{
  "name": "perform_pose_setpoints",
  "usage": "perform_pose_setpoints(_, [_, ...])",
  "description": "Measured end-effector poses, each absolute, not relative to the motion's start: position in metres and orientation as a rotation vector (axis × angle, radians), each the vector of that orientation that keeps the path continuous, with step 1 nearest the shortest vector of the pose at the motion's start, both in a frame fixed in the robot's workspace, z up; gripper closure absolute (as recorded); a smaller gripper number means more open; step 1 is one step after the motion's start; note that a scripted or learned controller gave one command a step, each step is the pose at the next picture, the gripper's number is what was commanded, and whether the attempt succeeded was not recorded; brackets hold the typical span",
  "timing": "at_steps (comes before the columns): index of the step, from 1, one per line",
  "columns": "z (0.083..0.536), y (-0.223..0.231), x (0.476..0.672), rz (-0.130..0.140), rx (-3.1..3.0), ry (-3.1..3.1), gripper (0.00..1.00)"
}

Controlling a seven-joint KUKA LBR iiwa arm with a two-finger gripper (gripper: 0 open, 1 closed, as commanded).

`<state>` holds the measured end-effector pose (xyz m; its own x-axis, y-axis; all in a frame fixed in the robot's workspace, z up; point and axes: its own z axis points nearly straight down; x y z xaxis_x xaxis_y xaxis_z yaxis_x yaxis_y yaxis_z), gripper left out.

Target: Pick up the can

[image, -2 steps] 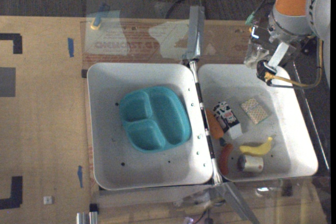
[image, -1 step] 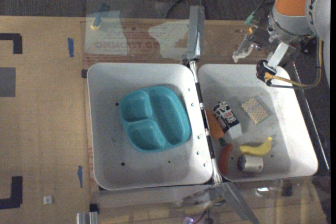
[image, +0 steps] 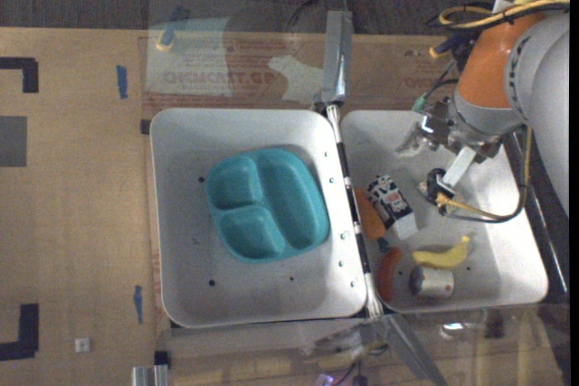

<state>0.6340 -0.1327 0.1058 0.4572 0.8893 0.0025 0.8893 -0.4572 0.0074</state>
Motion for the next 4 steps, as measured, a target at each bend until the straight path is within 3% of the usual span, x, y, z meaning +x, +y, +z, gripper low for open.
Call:
perform_pose_setpoints(1, [0.085, -0.182, 0.663, -0.031, 2.890, 1.266, 0.00])
perform_pose_setpoints(2, [0.098, -0.181, 0.668, -0.007, 2.873, 1.265, 1.00])
perform_pose_setpoints(3, [0.206, -0.133, 0.654, 0.001, 3.049, 0.754, 1.00])
perform_pose_setpoints(4, [0.353, -0.053, 0.634, -0.001, 3.020, 0.867, 1.00])
